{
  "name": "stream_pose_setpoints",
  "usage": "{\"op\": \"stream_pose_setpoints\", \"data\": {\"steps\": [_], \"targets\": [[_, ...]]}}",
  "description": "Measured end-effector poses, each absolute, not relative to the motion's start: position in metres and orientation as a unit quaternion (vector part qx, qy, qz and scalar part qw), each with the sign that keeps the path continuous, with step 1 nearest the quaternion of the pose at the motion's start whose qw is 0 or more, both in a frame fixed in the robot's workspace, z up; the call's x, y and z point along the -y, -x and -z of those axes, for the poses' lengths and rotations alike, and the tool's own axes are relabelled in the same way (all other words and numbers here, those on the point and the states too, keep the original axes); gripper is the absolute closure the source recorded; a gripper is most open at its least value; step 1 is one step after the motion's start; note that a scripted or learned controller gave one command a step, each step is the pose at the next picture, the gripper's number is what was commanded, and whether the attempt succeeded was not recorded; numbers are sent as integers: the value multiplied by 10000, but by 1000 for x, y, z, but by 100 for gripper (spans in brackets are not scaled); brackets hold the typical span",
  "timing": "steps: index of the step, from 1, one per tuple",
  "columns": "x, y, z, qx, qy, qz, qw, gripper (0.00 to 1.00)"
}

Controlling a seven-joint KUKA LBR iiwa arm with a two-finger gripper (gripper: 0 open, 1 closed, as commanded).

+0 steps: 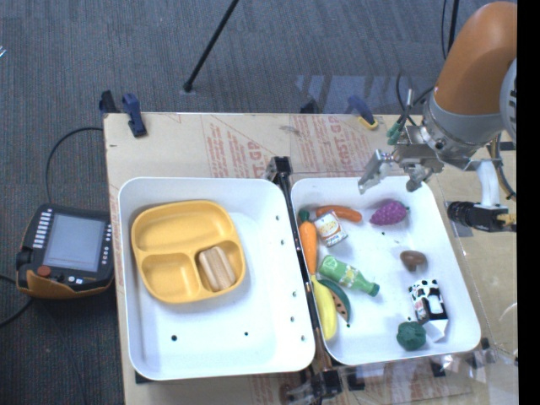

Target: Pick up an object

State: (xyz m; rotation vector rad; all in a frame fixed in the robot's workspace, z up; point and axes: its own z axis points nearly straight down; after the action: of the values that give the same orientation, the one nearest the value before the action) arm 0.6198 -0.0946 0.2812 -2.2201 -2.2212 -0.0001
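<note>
The pincer [395, 175] hangs spread and bare above the purple grapes [389, 213].

Single fixed camera above bench [211, 137], slanted downward, both bins [152, 344] fully framed, mid-distance.

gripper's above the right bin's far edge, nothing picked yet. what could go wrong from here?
1. Clutter: the carrot, small can, green bottle and banana sit packed along the bin's left wall, so a descent there may hit two at once.
2. The gripper hangs over the right bin's far rim; a straight drop could strike it.
3. The purple grapes, nearest, look rounded and may slip out.
</note>
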Motion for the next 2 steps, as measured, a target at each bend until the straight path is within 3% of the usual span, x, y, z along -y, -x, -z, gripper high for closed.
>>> {"op": "stream_pose_setpoints", "data": {"steps": [1,2], "targets": [[43,-632,-182,7602,6496,-30,55,0],[38,-583,-187,8901,4557,0,21,0]]}}
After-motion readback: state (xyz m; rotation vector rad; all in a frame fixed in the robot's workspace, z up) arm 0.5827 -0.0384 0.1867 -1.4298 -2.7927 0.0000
